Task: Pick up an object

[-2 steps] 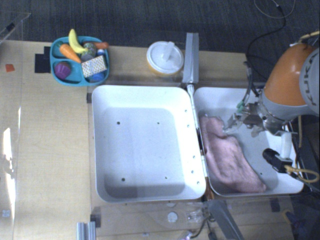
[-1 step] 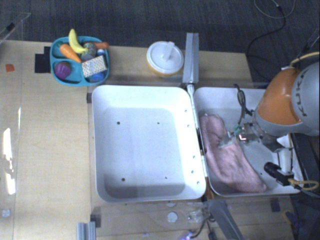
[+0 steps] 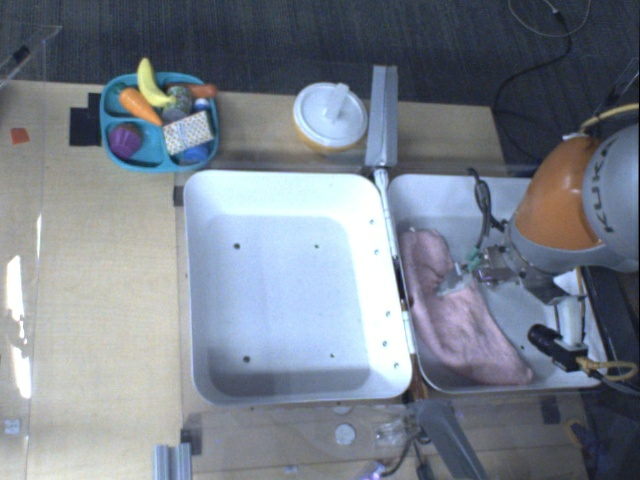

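Hand (image 3: 470, 271) over pink cloth (image 3: 455, 313) in right bin (image 3: 440, 198), grip unclear, left bin (image 3: 200, 268) adjacent

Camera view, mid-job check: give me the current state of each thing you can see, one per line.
Pink cloth: lying crumpled in the right bin, along its left wall.
Right bin: holds the cloth.
Left bin: nothing visible inside.
Claw: low over the cloth; grip unclear.
Blue tray: on the bench, filled with toy food.
Lidded cup: upright, lid on.
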{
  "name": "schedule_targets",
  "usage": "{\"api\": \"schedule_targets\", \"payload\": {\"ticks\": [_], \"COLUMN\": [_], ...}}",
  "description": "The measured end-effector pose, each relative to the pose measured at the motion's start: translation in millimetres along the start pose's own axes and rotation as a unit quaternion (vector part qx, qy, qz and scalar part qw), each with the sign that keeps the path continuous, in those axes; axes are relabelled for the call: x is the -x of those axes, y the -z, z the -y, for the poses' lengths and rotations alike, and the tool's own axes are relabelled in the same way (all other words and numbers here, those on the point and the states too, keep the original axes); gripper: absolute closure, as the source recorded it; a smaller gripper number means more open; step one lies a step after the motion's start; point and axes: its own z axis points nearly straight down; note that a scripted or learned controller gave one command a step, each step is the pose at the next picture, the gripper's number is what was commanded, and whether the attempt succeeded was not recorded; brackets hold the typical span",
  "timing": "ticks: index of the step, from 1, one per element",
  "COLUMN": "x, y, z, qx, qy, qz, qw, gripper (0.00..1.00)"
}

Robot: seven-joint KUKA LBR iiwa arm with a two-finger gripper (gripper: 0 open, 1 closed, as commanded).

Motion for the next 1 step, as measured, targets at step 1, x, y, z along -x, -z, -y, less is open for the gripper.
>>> {"api": "schedule_targets", "payload": {"ticks": [1], "x": [-17.9], "y": [-1.1], "z": [-65.5], "qx": [0.001], "qy": [0.013], "qz": [0.0], "qw": [0.9999], "gripper": [0.0]}}
